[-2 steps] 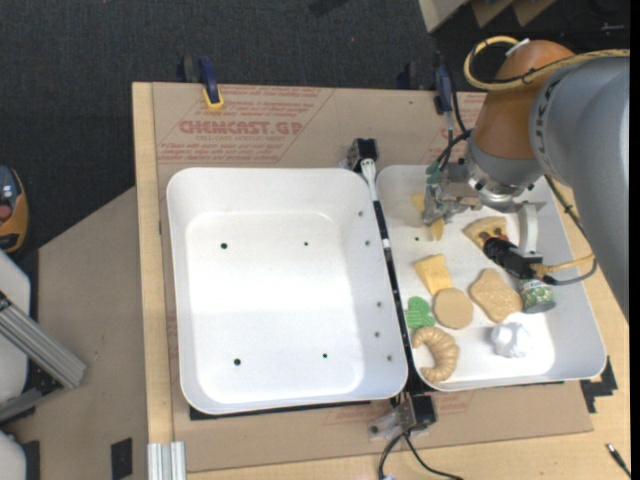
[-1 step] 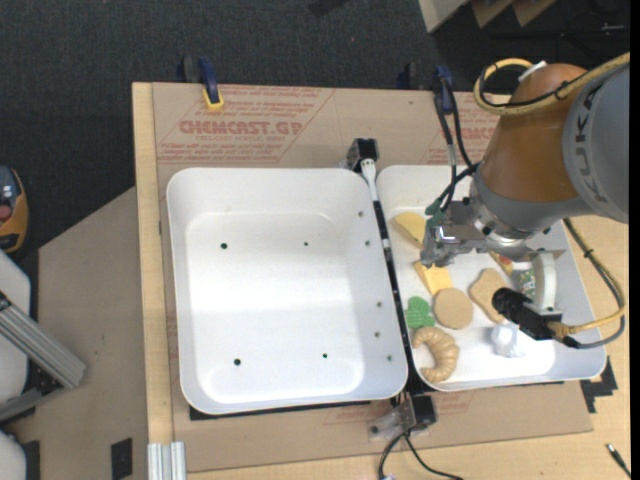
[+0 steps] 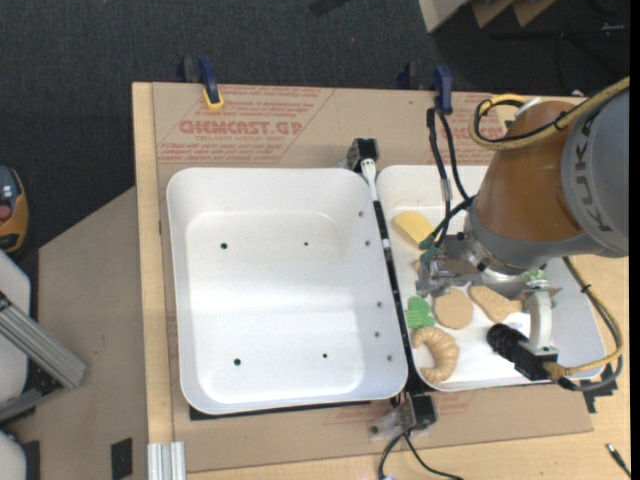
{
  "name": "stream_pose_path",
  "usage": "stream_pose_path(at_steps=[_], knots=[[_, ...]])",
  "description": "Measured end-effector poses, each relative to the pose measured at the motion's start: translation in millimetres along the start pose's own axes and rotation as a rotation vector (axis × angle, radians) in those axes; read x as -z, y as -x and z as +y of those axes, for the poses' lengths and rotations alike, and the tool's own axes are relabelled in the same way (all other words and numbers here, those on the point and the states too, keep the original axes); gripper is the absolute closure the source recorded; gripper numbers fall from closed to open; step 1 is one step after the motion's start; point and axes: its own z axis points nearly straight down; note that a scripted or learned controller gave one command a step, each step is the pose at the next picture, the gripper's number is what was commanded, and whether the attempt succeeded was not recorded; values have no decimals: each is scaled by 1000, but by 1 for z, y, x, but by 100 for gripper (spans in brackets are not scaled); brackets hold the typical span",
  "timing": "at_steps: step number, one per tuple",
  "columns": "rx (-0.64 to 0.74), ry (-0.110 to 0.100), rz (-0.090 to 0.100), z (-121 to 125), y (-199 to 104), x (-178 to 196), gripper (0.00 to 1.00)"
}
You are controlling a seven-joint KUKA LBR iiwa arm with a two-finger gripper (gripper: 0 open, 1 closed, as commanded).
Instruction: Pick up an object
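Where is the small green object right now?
The small green object lies in the right bin, against its left wall, just above the curled tan piece and left of the round tan piece.

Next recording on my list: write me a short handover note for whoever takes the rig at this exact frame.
Gripper: down low in the right bin, near its left wall; whether it is open or shut cannot be read from the camera view.
Things: all in the right bin. Yellow block near the top, green piece by the left wall, round tan piece and tan oval beside it, curved tan piece at the bottom.
Left bin: beside it, no arm over it.
Done: arm is lowered among the objects.
Left: nothing is seen lifted; a pick still needs confirming.
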Motion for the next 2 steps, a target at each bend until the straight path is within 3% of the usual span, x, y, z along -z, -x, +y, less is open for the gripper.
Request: stream_pose_path(at_steps=[1, 2], knots=[[-2, 21, -6, 17, 43, 128, 100], [6, -2, 0, 29, -14, 60, 100]])
